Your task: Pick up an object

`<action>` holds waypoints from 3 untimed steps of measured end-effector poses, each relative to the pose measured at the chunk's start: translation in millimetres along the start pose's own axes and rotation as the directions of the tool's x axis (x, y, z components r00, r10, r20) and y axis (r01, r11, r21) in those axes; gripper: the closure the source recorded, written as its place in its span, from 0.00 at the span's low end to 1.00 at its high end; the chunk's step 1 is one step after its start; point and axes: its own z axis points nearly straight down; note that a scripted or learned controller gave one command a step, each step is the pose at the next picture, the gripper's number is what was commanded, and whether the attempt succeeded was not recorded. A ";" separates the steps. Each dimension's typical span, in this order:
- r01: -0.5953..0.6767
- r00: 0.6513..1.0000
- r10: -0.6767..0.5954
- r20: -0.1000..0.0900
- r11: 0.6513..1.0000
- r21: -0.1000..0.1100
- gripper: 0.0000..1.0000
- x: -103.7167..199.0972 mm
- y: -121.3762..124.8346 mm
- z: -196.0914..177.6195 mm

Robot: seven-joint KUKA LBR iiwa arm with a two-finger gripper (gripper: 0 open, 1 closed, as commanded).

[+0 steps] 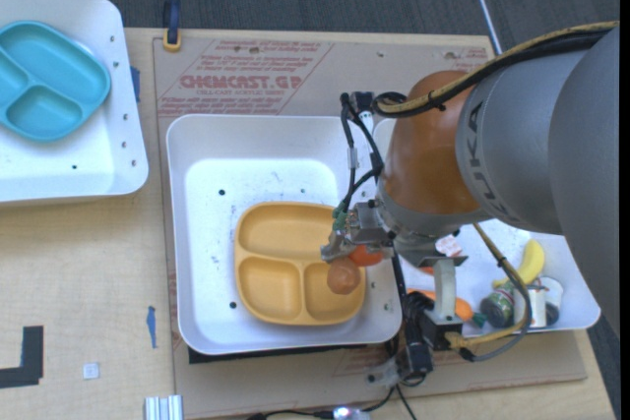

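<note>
Looming nearest, the arm (512,143) is hovering over the tray (285,270) in the bin's (197,211) right half, where a ball (343,280) (probably light, smooth, best pinched across its middle) is sitting; grip state unclear.

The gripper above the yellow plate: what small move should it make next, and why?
Probably a short descent straight down. The gripper hangs over the right edge of the yellow divided plate, with a small orange-brown round object just below it in the plate's lower right compartment. The arm hides much of the gripper, so I cannot judge its grasp; lowering onto that object seems the sensible step.
</note>
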 end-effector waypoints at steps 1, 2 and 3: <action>0.000 1.000 0.000 -0.001 1.000 -0.004 1.00 0.4 1.3 -10.4; -0.001 1.000 0.001 0.000 1.000 0.002 1.00 -31.2 0.4 -10.4; -0.002 1.000 0.002 0.000 1.000 0.002 1.00 -109.6 0.1 -0.2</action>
